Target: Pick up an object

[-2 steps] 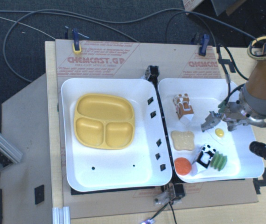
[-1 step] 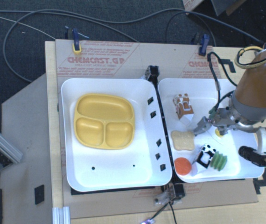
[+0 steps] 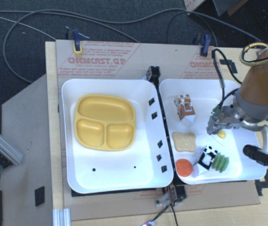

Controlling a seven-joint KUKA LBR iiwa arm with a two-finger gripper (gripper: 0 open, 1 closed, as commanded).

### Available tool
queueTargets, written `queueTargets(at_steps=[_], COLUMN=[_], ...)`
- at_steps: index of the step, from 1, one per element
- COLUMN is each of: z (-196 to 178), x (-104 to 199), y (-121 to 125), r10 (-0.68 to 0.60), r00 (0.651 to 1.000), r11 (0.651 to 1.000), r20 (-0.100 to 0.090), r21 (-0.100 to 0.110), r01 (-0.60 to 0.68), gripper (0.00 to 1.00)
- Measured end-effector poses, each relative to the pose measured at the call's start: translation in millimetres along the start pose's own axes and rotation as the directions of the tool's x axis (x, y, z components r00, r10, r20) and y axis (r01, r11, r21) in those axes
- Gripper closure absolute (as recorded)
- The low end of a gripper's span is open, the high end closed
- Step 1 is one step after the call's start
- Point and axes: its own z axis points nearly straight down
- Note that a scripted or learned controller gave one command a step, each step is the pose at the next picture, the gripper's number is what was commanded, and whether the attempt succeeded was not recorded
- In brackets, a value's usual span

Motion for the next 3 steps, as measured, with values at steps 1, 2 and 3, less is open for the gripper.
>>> queueTargets(at_steps=[1,2,3], z=[-55,-81,-87], x=[-9,-9,46], y=[-5,-4,-13], r10=[0.000,-0.001,-0.006], r00=[1.000,1.000,1.000], r11=[1.000,1.000,1.000], r20=[0.003,0.003,-0.002], r21=[-0.006,-0.005,0.001], r01=[0.000,0.001,0.006], gripper=[1.00,1.00,1.00])
